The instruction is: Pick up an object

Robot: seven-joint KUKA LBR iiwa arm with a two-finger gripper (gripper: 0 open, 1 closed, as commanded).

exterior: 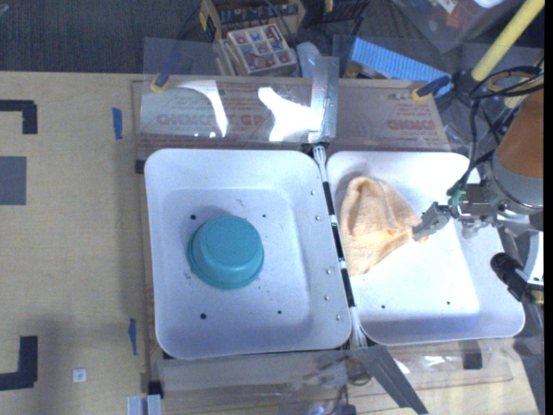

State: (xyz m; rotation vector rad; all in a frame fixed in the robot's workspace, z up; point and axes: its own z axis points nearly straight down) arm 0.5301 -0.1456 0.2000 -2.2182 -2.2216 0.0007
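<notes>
Reaching in from the right, the gripper (425,226) sat low over the right bin (449,314), its tip touching the right edge of a crumpled orange cloth (371,219). Whether the fingers were parted or pinched on the fabric could not be told; the tip was small and blurred. That cloth lay in the bin's left half. In the left bin (173,188), a teal bowl (225,251) rested upside down, left of centre.

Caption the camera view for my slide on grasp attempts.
Gripper at the edge of an orange cloth in the right bin; teal bowl in the left bin.
</notes>
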